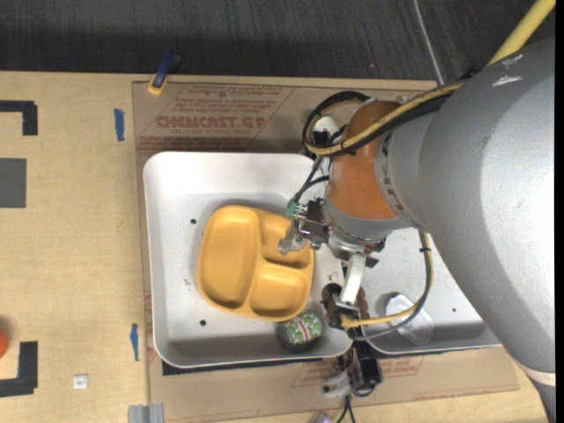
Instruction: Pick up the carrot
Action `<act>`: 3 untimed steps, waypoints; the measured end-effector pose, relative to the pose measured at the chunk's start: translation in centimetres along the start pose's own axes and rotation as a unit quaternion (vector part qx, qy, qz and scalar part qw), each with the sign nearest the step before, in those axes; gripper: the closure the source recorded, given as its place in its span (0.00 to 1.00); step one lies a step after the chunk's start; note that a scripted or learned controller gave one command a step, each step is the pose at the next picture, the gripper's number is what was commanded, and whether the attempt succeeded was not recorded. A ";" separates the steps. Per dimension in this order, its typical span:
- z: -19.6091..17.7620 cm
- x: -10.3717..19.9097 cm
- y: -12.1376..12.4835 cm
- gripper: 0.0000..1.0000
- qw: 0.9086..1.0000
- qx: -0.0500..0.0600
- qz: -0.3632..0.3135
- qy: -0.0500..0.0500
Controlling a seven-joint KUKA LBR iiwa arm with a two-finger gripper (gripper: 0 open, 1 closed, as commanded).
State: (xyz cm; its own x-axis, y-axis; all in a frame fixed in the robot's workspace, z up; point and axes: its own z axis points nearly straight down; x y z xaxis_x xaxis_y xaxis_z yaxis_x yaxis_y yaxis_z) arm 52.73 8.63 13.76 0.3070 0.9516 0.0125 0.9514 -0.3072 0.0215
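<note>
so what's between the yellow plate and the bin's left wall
Only bare white bin floor, from yellow plate to left wall, in the camera view.

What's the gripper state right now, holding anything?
Gripper: cannot be told; it sits over the yellow tray, with no carrot seen in it.

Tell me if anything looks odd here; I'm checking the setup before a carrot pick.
The yellow divided plate lies askew in the left bin. A green patterned object sits wedged against that bin's near rim. I can't make out a carrot.

Yellow divided tray (256, 270) in left white bin (172, 236), green patterned ball (300, 331) by tray's lower-right corner.
</note>
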 end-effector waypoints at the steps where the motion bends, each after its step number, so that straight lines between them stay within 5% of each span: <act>1: 0.4 0.7 -0.3 0.00 0.999 0.002 -0.040 0.004; 2: -4.7 -2.1 2.6 0.00 0.994 0.010 0.106 -0.008; 3: 0.9 2.6 1.8 0.00 0.985 -0.002 0.175 -0.002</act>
State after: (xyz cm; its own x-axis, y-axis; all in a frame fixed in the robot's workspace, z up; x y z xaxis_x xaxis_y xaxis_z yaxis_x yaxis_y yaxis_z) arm 55.31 10.56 12.96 0.6161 0.7875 0.0156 0.7873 -0.6163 0.0197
